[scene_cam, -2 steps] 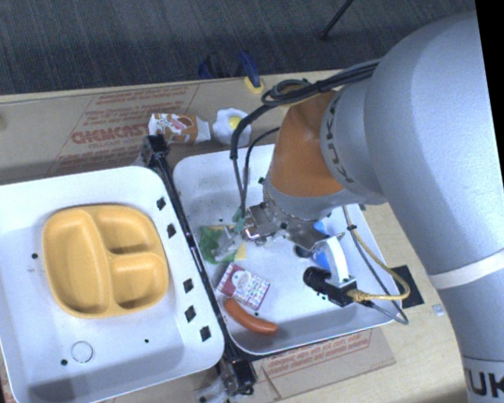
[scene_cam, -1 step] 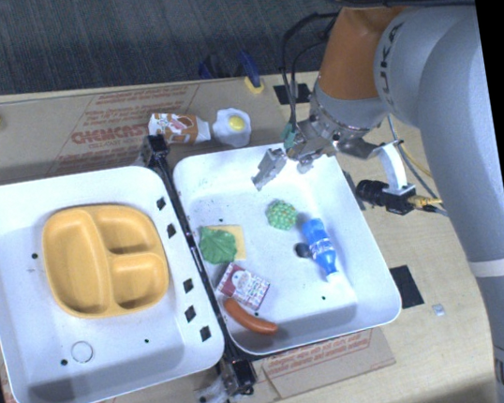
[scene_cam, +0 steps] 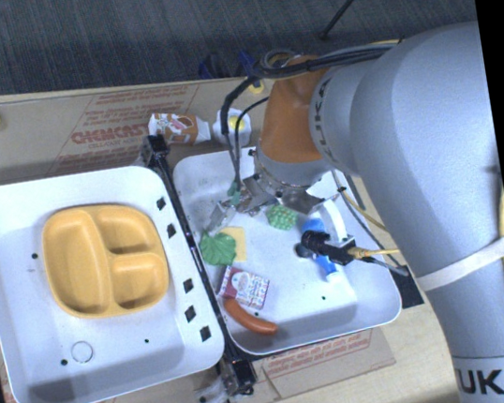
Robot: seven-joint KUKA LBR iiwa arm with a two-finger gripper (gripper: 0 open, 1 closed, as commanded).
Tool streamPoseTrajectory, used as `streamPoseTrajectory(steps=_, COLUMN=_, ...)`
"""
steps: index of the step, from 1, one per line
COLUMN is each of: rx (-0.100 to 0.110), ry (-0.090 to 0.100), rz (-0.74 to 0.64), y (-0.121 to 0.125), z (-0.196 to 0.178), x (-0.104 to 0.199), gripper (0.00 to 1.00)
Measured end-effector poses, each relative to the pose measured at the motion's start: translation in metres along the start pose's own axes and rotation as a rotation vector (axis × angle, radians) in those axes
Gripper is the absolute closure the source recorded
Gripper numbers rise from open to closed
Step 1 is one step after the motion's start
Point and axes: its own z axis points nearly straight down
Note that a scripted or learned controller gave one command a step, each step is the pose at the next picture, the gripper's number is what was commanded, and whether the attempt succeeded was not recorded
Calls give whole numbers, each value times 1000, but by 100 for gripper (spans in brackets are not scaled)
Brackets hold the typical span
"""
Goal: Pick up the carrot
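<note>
The end effector (scene_cam: 249,192), its grip state impossible to tell, hovers in the right white bin (scene_cam: 376,311) well apart from the orange-red tapered carrot (scene_cam: 250,318) at the front-left corner, so it should descend squarely across that carrot, avoiding the pink packet (scene_cam: 246,288) beside it.

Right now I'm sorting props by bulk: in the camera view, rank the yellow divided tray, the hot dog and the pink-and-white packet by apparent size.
1. yellow divided tray, by far the largest
2. hot dog and pink-and-white packet: these look too alike to rank
</note>
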Motion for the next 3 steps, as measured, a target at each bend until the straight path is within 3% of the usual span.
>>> streamPoseTrajectory(steps=1, rx=1, ry=0, rz=-4, y=0, z=-11, x=0, gripper=100)
streamPoseTrajectory(steps=2, rx=-3, ry=-1, rz=39, y=43, z=-102, x=64, gripper=100)
streamPoseTrajectory(steps=3, rx=-4, ry=-3, rz=-33, y=53, z=-206, x=42, gripper=100)
